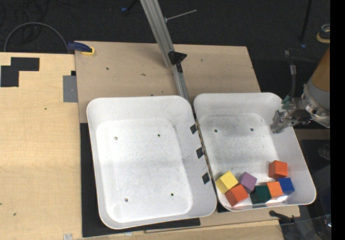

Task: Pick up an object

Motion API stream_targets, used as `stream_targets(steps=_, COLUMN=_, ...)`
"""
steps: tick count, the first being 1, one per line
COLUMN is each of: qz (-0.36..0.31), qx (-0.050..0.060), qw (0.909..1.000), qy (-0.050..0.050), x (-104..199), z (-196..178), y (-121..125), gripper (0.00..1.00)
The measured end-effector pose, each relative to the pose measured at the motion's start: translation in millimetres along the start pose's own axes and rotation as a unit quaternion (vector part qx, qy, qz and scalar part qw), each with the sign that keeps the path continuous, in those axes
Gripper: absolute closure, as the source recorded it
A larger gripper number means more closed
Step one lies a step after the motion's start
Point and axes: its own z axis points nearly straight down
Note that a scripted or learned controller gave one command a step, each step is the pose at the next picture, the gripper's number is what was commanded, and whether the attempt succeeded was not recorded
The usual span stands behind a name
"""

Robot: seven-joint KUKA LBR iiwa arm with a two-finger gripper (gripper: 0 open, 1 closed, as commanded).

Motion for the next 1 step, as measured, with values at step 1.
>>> stream_targets(steps=1, qz=0.001, qx=-0.005, qw=1.0000, qy=-0.002, x=26.2, z=-113.9, y=-15.4, gripper=1.00)
